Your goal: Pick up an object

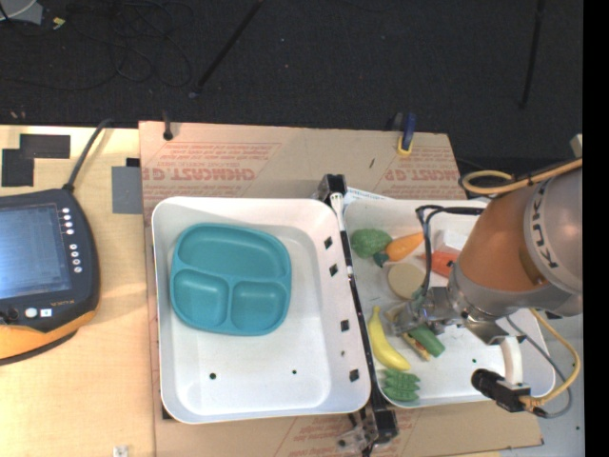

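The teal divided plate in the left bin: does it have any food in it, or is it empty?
Empty. The teal plate lies flat in the left bin, all three compartments bare. The toy food sits in the right bin.

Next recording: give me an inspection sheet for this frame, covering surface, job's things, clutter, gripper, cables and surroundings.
Surface: wooden bench with a cardboard sheet under two white bins, left bin and right bin.
Job's things: in the right bin, a banana, a carrot, a green leafy toy, a tan disc, a green ridged piece and a small green item.
Clutter: teal divided plate in the left bin.
Gripper: gripper low in the right bin over the small green item; hold cannot be told.
Cables: black and yellow cables at the arm; dark cords on the floor.
Surroundings: teach pendant on the bench at left.
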`<state>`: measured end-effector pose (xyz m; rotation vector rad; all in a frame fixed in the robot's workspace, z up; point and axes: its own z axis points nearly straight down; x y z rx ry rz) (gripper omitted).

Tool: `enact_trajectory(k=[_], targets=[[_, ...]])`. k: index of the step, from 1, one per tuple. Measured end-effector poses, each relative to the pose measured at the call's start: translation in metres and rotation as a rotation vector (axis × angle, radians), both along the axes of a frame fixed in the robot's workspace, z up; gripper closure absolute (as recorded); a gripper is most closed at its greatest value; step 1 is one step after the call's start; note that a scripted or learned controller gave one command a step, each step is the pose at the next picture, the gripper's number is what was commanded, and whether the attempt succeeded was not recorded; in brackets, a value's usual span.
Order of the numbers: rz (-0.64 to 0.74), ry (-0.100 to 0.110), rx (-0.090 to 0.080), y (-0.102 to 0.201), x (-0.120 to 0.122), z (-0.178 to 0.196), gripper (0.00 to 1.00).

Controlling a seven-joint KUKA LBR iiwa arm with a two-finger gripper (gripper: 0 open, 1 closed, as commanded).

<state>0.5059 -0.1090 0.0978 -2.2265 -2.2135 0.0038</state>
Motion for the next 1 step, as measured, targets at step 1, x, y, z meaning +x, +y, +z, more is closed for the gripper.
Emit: enact_trajectory(k=[1], targets=[[0.015, -0.011, 0.004, 0.0812, 0.0354, 0.0949, 1.0]])
